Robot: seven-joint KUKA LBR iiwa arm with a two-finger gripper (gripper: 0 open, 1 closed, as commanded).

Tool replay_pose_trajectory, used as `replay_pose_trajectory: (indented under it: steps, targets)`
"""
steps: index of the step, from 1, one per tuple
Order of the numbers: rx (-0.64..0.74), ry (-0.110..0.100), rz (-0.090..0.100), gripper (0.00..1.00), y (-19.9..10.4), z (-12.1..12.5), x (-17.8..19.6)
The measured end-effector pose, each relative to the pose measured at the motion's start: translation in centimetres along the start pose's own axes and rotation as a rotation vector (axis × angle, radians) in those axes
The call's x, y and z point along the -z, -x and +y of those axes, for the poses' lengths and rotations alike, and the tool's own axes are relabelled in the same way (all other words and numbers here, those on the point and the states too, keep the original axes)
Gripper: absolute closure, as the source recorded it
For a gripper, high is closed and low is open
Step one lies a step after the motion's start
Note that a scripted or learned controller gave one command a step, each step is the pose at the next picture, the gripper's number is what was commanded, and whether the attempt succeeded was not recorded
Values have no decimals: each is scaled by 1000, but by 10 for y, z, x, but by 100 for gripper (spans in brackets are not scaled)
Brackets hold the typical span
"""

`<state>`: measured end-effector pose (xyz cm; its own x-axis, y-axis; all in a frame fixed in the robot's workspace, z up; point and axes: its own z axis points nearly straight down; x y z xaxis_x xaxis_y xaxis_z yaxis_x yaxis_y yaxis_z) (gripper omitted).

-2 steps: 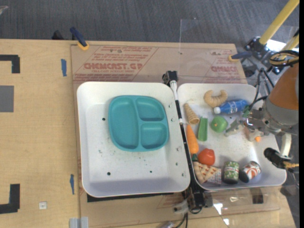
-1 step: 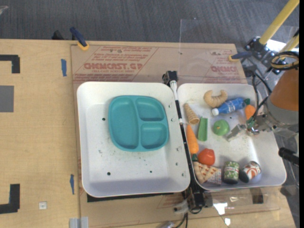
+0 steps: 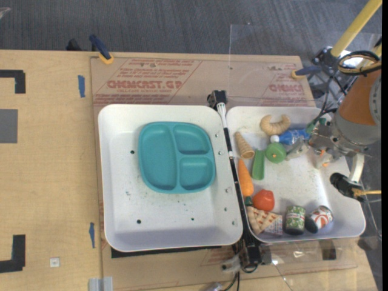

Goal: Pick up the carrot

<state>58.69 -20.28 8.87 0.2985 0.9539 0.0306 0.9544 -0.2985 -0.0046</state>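
1. Two shallow white bins are set side by side on a bench covered with brown board. The left bin (image 3: pixel 115 180) is seen to hold a teal divided plate (image 3: pixel 177 156) with three compartments, placed slightly above the bin's centre.

2. The right bin (image 3: pixel 348 220) is seen to hold an assortment of toy food items.

3. The carrot (image 3: pixel 245 178) is located at the left side of the right bin, close to the divider between the bins. It is laid lengthwise, roughly parallel to that wall, and nothing is gripping it.

4. The following neighbours are noted around the carrot:
   - an ice-cream cone (image 3: pixel 244 144) just above it, tilted;
   - a green stick-shaped item (image 3: pixel 259 165) just to its right;
   - a red tomato-like item (image 3: pixel 264 199) at its lower end, near or touching — contact cannot be confirmed;
   - a waffle-patterned piece (image 3: pixel 262 220) below the red item.

5. Further items are recorded: a croissant (image 3: pixel 274 123) near the bin's top wall, a green bottle-like item (image 3: pixel 276 152), a blue crumpled wrapper (image 3: pixel 295 137), a dark green can (image 3: pixel 295 219) and a rounded black-and-white item (image 3: pixel 319 218) along the lower wall.

6. The arm is seen at the right edge, its orange band (image 3: pixel 362 105) above the grey wrist. The gripper (image 3: pixel 324 153) is positioned over the upper right part of the right bin — well apart from the carrot. Its opening cannot be determined, and no item is seen in its grasp.
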Motion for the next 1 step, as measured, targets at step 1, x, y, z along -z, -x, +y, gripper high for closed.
replay_pose_trajectory:
  steps: [1]
  targets:
    - [451,4,-26,0,-1,16,0]
